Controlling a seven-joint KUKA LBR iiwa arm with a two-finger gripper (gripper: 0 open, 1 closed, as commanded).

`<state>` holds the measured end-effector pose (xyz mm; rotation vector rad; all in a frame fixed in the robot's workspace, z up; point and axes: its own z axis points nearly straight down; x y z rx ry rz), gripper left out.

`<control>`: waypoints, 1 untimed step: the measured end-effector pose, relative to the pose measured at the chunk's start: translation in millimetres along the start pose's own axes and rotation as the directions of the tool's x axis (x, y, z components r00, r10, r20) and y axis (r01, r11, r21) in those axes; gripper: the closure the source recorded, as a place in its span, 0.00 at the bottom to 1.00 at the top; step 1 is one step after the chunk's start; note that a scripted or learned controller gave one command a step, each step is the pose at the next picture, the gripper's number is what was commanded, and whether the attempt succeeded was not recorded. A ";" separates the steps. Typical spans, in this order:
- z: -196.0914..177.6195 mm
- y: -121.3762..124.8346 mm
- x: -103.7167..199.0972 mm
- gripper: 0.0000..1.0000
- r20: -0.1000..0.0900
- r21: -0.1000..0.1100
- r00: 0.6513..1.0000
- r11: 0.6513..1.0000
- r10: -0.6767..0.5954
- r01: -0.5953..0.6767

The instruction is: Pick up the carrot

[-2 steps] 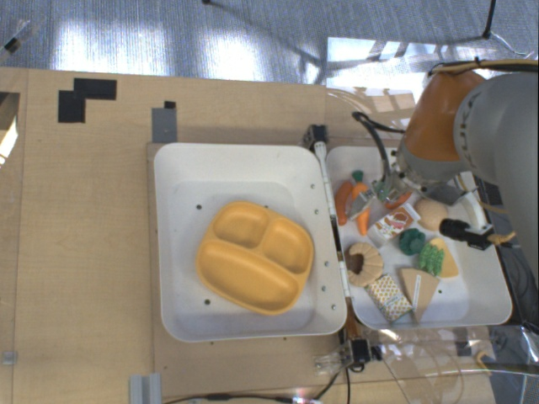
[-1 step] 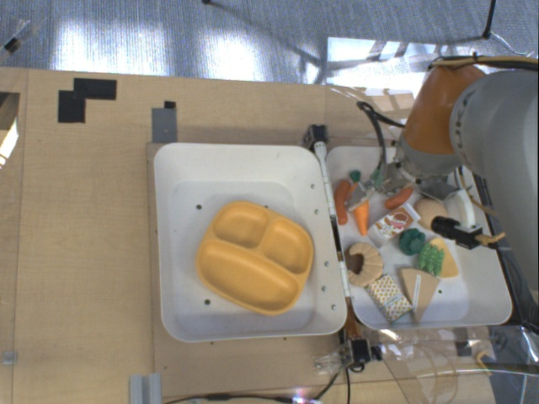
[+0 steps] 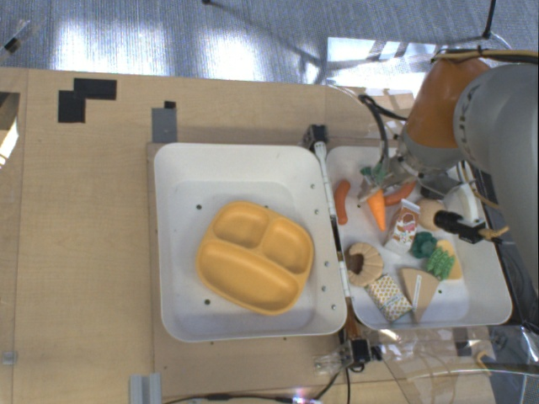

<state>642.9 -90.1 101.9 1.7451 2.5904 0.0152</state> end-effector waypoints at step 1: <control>-87.0 10.1 67.7 1.00 -0.004 0.009 0.943 0.943 0.332 -0.332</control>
